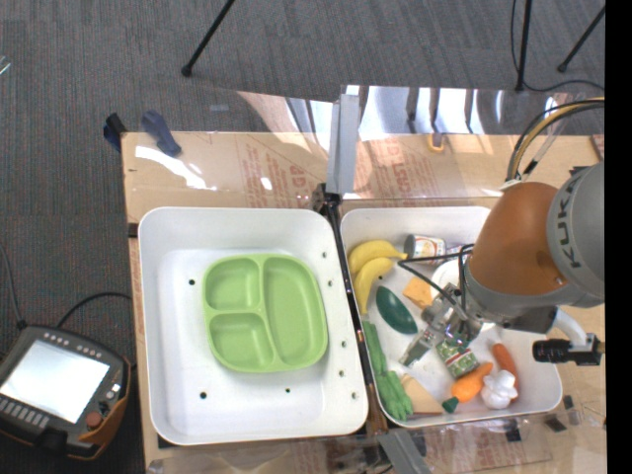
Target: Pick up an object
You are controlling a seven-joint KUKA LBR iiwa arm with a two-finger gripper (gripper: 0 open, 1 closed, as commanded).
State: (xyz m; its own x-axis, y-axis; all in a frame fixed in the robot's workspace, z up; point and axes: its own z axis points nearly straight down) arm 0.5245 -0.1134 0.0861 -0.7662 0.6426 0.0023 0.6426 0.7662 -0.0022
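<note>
Right bin [513, 215] holds the clutter: bananas [370, 265] at 10 o'clock, dark green piece [395, 310] mid-left, green packet [456, 355] and carrot [472, 381] toward 5. Gripper [432, 336] hangs above the bin's middle; can't tell its state. Left bin [158, 294] holds a green divided plate [265, 311].

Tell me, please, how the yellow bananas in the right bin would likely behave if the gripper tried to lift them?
The bananas look like smooth, curved toys, so probably stiff and light. Their rounded surface might slip between fingers, and pushed, they would likely rock or pivot.
</note>
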